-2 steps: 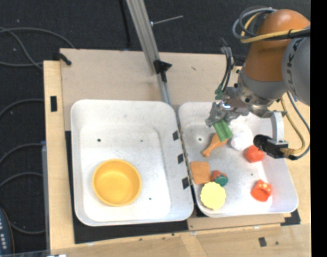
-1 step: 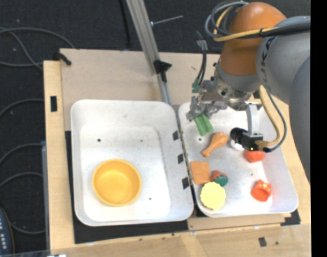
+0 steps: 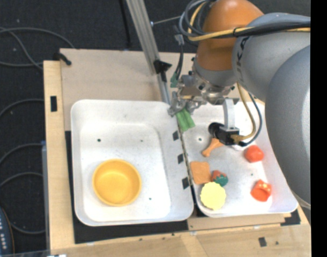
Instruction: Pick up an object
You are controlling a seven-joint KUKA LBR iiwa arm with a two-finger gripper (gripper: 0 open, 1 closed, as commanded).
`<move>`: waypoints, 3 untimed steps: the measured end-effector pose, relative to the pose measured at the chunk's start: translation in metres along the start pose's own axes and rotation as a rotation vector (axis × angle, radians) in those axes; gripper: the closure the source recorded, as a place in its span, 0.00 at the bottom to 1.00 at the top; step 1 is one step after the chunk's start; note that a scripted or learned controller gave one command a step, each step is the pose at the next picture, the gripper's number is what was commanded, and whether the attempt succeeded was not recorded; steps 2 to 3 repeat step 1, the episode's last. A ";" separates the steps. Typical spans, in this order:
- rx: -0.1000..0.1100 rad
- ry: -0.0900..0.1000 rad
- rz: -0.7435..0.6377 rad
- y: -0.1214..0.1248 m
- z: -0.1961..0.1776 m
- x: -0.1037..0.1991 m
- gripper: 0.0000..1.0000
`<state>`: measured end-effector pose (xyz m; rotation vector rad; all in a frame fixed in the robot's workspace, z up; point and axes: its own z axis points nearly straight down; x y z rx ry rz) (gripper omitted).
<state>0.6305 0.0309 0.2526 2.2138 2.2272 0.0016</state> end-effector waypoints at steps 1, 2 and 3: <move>0.001 -0.001 0.003 0.009 0.012 0.051 1.00; 0.001 -0.001 0.003 0.009 0.012 0.051 1.00; 0.001 -0.001 0.003 0.009 0.012 0.051 1.00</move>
